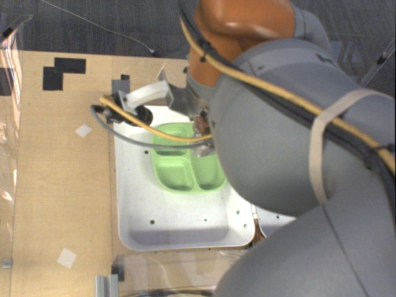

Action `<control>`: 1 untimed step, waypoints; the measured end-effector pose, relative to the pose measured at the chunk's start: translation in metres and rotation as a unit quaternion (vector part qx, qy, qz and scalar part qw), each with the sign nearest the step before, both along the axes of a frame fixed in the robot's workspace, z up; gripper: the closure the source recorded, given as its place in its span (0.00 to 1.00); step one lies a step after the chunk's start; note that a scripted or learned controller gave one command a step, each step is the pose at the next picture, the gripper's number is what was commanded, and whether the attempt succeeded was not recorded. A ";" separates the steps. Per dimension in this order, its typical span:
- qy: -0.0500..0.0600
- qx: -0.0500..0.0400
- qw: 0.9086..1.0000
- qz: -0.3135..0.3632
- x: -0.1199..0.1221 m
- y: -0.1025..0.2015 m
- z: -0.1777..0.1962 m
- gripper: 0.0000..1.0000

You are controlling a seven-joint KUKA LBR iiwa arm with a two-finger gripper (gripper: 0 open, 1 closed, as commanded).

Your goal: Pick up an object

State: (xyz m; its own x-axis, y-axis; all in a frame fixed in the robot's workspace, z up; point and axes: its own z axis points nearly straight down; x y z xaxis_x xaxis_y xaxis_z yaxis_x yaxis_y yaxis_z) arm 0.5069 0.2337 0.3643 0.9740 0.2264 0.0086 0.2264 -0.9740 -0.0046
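Blocking green tray (185,169): arm (278,141).

Divided tray (185,172) in bin (167,231) (left one)

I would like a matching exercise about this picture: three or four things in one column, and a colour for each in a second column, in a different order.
Things:
1. Divided plastic tray lying in the shallow bin
2. Band above the arm's wrist
3. Stepped flat marks on the wooden bench top
4. Thick cable running along the arm

Colours:
A. black
B. yellow
C. light green
D. orange

Pairs: 1-C, 2-D, 3-A, 4-B.
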 end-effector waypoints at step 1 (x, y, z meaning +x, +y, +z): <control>0.005 -0.004 1.000 -0.014 -0.020 0.000 -0.072 1.00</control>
